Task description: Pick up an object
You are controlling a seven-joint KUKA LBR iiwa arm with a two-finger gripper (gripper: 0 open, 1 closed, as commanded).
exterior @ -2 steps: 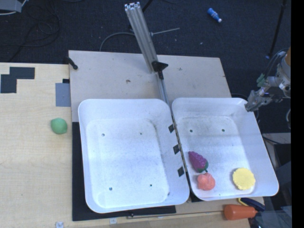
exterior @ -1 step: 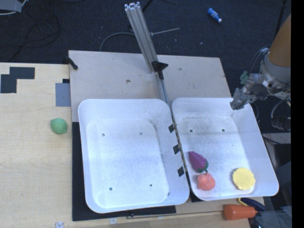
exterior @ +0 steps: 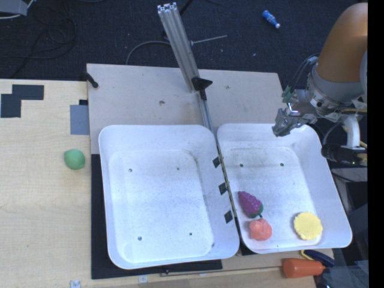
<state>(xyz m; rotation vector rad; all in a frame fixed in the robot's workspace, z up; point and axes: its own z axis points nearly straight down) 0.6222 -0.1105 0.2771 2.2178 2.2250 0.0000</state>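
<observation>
The right bin (exterior: 273, 143) holds three small objects near its front: a purple grape-like piece (exterior: 250, 203), a pink-red strawberry-like piece (exterior: 260, 229) and a flat yellow piece (exterior: 308, 225). My gripper (exterior: 283, 125) hangs over the bin's far right rim, well behind these objects and apart from all of them. Its dark fingers point down and toward the left, and I see nothing between them. The grey arm with its orange band (exterior: 347, 38) rises to the right.
The left bin (exterior: 157, 161) sits beside the right one. A green ball (exterior: 74, 159) lies on the wooden bench at left. An orange object (exterior: 303, 267) lies in front of the right bin. A metal bar (exterior: 183, 47) slants across the back.
</observation>
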